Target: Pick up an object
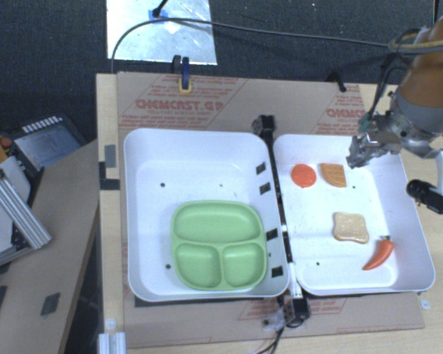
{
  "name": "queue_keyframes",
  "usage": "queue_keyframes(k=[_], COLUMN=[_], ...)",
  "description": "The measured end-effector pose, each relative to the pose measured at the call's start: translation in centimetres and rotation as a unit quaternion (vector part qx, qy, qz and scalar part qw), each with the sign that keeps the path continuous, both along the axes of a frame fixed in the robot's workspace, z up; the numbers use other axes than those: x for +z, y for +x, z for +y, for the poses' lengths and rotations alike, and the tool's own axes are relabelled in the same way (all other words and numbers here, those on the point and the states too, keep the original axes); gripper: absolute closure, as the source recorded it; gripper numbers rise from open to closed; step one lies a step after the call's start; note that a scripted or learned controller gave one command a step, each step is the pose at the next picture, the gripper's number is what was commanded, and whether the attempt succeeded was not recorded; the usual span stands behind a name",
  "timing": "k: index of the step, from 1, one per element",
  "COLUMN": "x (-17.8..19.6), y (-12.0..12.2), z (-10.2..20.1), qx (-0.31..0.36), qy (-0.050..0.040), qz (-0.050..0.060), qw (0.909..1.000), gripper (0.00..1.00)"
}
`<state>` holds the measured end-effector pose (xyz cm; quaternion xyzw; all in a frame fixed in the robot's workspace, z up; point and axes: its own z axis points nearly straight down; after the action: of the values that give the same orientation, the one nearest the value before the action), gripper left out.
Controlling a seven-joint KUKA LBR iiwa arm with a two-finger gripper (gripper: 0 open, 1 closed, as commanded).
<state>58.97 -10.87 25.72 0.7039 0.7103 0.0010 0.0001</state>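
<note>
The tool (pixel 359 155) is hovering over the right bin (pixel 410 220), grip unreadable, approaching the tan piece (pixel 333 174); next it is needing to descend squarely over it.

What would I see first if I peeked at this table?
Probably the big green plate with three sections, sitting in the left bin. Then the little foods in the right bin: a red tomato slice beside a tan cracker near the back, a piece of toast in the middle, and an orange pepper near the front. The robot's gripper hangs just above the cracker's far side.
</note>
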Motion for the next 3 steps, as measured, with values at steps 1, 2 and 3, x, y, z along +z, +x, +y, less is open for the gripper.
queue_keyframes(k=[1, 2, 3], x=[-1.4, -2.7, -3.8], y=[1.2, 2.0, 1.5], z=[5.4, 10.5, 16.1], qx=[0.000, 0.000, 0.000], qy=[0.0001, 0.0001, 0.0002], qz=[0.000, 0.000, 0.001], qw=[1.0000, 1.0000, 1.0000], gripper=[1.00, 1.00, 1.00])
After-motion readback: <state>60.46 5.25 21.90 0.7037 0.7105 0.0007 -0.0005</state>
